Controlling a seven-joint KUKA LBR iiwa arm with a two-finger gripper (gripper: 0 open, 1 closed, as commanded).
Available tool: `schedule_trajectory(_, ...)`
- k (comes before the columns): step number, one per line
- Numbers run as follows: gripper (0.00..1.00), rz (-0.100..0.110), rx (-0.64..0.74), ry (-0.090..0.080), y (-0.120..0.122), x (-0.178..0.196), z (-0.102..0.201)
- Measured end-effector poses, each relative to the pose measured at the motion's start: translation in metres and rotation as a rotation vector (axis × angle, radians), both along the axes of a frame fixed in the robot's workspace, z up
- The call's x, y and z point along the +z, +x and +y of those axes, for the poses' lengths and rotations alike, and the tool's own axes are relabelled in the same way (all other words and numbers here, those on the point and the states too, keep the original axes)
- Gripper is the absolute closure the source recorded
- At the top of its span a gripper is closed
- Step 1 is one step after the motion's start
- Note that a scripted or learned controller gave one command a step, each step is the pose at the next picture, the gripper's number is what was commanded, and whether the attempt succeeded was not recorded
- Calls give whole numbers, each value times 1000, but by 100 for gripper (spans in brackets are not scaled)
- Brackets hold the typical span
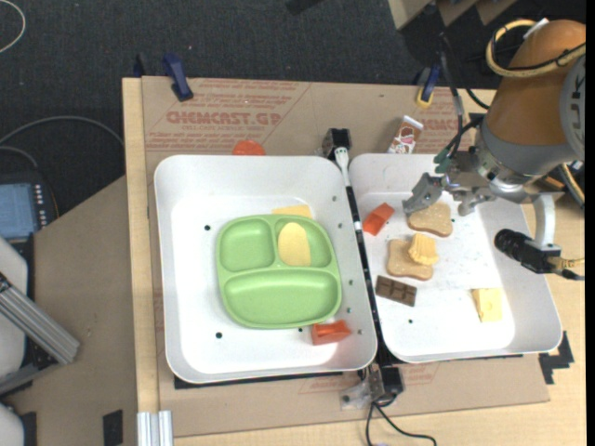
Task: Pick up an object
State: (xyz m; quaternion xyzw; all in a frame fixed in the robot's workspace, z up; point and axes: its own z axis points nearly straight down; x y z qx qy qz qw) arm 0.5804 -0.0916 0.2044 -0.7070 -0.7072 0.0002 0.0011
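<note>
My gripper (444,201) hangs over the back of the right bin (521,342), its grey fingers (421,193) spread open. A slice of toast (430,220) lies just under and in front of the fingertips, not held between them. Left of it lies an orange-red block (377,219). Nearer the front, a second toast slice (405,262) carries a yellow piece (423,247). A brown chocolate bar (397,291) and a yellow cheese wedge (487,304) lie farther forward.
The left bin (177,212) holds a green divided plate (277,291) with a yellow item (294,242) in one compartment, a yellow piece (292,212) behind it and an orange-red block (330,332) in front. A small carton (405,135) stands behind the bins.
</note>
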Motion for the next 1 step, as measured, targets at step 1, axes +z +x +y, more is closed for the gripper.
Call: schedule_trajectory(1,0,10,-5,0,-33,-94,-40)
